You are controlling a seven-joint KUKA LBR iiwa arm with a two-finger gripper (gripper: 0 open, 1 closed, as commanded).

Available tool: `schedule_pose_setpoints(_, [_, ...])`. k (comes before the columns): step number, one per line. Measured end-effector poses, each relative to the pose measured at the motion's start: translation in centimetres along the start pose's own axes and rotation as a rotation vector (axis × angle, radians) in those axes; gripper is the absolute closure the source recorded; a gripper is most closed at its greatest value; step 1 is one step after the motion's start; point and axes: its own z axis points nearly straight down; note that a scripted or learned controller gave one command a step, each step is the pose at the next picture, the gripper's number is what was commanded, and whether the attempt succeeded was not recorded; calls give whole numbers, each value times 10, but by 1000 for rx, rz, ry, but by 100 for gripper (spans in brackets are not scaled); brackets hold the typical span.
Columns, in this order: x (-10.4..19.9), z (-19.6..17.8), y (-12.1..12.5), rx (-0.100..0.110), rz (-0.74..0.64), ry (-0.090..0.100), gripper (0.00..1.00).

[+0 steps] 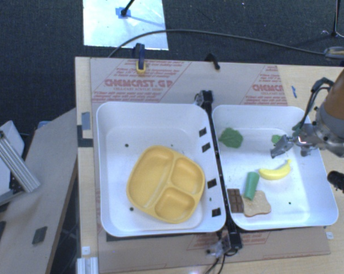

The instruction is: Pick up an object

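Observation:
My gripper [282, 145] hangs over the right bin [315, 216], near its right middle, just above a yellow banana [276, 172]. Nothing shows between its fingers. A small green piece [276, 138] lies close behind the gripper. A leafy green toy [231, 137] sits at the bin's back left. A green cylinder [251, 185] rests next to a tan toast slice [257, 205] and a brown chocolate bar [235, 200] at the front left of that bin.
The left bin [112, 153] holds a yellow divided plate [166, 182]. A black divider [213, 153] with clips runs between the bins. The arm [338, 113] enters from the right. A metal rail [12, 158] lies at the far left.

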Motion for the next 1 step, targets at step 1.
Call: schedule_pose_setpoints(1, [2, 42, 2, -1, 0, 0, 0])
